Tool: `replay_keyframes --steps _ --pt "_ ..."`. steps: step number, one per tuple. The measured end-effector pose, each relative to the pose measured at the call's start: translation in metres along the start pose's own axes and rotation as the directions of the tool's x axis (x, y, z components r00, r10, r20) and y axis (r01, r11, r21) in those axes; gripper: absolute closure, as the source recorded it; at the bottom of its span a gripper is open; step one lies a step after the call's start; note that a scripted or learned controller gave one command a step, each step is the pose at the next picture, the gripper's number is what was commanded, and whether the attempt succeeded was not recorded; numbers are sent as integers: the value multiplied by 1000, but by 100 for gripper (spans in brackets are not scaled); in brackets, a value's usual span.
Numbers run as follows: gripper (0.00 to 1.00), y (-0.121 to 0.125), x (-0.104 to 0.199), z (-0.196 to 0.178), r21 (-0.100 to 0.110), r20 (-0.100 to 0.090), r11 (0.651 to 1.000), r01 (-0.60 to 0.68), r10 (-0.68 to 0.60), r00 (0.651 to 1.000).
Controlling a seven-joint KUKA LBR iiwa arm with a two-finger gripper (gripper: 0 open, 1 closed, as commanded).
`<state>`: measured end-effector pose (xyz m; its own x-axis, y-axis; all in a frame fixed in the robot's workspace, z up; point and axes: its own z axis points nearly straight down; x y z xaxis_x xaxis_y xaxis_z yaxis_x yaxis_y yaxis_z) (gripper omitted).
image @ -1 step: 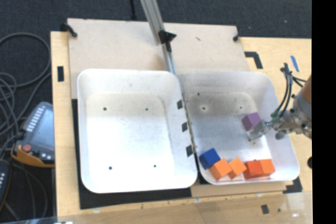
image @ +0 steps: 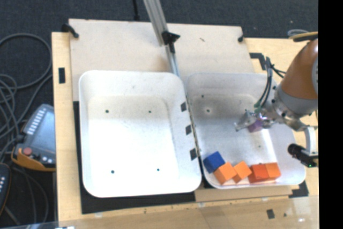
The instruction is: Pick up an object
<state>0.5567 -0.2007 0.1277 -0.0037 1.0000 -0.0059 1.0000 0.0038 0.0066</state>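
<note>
While above right bin (image: 214, 88) floor, gripper (image: 251, 124), blocks (image: 244, 170) near front rim.

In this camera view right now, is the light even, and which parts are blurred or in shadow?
Camera view: light is soft and fairly even; a faint grey shadow lies across the upper floor of the right bin. The gripper looks blurred and small, while the blue block and orange blocks are clearer, though soft-edged.
</note>
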Motion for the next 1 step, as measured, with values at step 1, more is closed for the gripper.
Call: replay_keyframes --steps 1 --pt "0 27 -11 6 -18 7 1000 -2 3 1000"
